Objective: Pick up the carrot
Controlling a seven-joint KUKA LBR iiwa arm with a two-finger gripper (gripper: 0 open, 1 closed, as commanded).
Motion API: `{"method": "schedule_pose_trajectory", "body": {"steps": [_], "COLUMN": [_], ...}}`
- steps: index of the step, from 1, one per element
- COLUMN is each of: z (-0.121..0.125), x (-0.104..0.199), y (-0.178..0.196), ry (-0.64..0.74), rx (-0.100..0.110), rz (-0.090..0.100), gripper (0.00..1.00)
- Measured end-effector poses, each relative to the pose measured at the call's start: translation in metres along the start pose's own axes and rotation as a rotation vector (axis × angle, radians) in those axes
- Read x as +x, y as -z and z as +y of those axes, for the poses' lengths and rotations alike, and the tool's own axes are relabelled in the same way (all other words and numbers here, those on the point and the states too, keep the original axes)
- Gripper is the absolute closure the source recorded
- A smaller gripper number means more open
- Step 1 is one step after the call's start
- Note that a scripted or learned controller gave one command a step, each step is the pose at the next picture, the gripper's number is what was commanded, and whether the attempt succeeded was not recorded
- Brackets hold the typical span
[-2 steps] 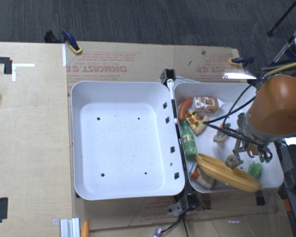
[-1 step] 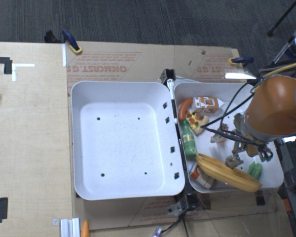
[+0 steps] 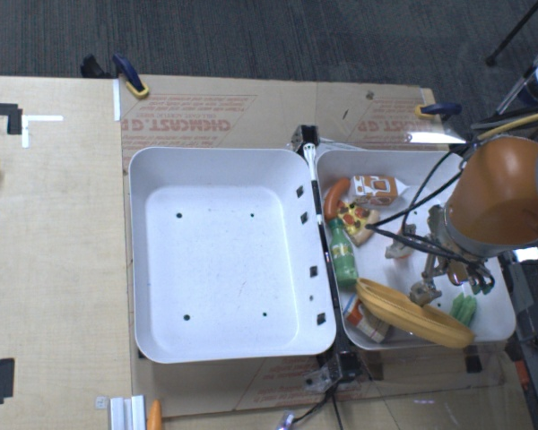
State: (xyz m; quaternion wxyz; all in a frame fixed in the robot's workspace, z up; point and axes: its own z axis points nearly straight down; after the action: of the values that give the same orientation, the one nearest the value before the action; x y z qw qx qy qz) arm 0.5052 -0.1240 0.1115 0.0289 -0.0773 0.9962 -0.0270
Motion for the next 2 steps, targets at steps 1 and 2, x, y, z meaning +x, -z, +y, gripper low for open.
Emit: {"method": "schedule_pose_trajectory", "body": {"steps": [1,2], "z": [0.018,0.016], "x": [0.006,-0.002], "y": [0.010,-0.003], "ry": [0.066,0.036], "rx": [-0.038,-0.031], "rz": [0.020,0.007], "gripper": [0.00,0.00]}}
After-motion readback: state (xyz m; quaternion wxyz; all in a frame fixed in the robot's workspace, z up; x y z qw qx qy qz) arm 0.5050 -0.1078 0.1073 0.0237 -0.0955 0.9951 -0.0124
